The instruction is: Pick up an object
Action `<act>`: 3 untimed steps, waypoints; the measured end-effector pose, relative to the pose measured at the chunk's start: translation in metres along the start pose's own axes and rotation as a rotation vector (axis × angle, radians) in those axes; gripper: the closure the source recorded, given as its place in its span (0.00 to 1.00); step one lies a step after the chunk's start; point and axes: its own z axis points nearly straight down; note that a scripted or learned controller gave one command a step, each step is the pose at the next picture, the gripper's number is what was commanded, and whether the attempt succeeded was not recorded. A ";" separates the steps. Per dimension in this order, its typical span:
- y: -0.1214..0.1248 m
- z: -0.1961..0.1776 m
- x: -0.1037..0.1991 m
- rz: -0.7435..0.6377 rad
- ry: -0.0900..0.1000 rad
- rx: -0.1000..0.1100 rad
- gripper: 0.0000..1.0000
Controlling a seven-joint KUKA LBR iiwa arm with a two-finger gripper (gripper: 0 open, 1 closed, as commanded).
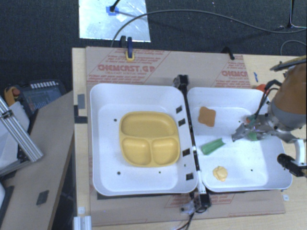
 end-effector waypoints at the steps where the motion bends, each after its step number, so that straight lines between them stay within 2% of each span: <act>1: 0.000 0.052 0.001 0.001 0.000 0.001 0.00; 2: 0.001 0.039 0.000 0.001 -0.002 -0.005 1.00; 3: 0.008 -0.007 -0.006 -0.002 -0.003 -0.008 1.00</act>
